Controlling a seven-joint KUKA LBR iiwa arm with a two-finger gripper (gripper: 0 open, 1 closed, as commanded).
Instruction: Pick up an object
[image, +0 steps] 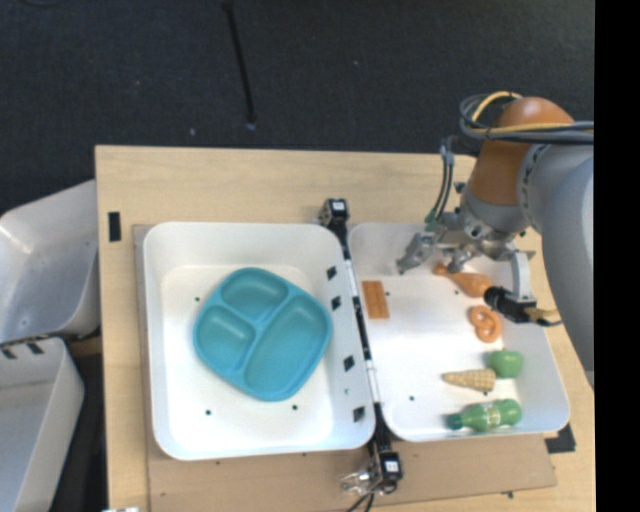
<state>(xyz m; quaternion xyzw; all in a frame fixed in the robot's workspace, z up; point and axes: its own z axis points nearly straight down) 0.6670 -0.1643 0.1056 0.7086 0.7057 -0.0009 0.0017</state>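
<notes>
Arm: the grey KUKA with its orange band reaches in from the right and hangs over the far end of the right bin (400, 400).
Gripper (440, 258): low over the bin's far part, beside the orange carrot-like piece (474, 284) — nothing visible between its fingers; whether they are spread or pressed together I cannot tell at this size.
Candidates to pick: all in the right bin. The carrot-like piece lies just beside the gripper; a pretzel-shaped orange piece (484, 322) lies nearer the camera; then a green pepper-like toy (505, 363) touching or just beside a tan cone (470, 379); a green bottle (486, 415) lies on its side by the near rim; a small orange-brown block (375, 299) sits near the divider.
Left bin (170, 420): holds a blue divided tray (263, 333), well apart from the gripper.
Progress: every object looks to be resting on a bin floor — nothing lifted.
Left to do: by my judgement the whole grasp, meaning closing on one piece, likely the carrot, and raising it clear.
</notes>
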